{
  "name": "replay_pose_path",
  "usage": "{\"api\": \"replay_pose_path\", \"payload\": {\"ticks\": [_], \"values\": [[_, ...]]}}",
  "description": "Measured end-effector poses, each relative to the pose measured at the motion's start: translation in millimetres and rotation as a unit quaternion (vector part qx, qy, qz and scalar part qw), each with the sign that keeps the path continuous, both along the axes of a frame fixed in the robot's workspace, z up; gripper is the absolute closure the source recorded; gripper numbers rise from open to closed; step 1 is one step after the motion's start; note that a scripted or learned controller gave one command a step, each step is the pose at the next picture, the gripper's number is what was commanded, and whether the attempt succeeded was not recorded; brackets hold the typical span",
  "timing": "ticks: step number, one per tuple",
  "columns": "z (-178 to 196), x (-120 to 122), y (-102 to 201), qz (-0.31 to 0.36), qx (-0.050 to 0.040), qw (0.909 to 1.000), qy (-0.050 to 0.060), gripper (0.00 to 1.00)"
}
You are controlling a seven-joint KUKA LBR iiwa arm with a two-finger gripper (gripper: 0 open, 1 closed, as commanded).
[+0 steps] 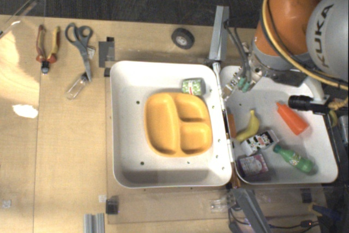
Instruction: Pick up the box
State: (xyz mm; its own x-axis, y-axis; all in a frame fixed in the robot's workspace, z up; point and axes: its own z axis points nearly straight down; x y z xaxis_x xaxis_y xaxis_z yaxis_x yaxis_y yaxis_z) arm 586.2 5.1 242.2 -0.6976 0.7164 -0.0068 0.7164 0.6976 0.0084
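Box (257, 142) lies in the right bin (322, 172) beside a banana (248, 127); hand (241, 82) grip unclear.

Grey arm (327, 13) marked KUKA, orange band (286, 8), yellow cable (305, 71).

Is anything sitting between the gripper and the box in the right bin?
The banana lies between the gripper and the box, its lower end close to the box's corner. Nothing covers the box's top.
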Motion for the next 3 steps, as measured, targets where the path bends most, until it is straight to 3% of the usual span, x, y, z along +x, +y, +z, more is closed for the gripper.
{"api": "replay_pose_path", "payload": {"ticks": [1, 2, 3], "values": [[39, -12, -43, 0.019, -0.0008, 0.9998, 0.000, 1.00], [-57, -20, 7, -0.091, 0.0008, 0.9958, 0.002, 1.00], [-57, -75, 22, -0.267, 0.0021, 0.9638, 0.004, 1.00]]}}
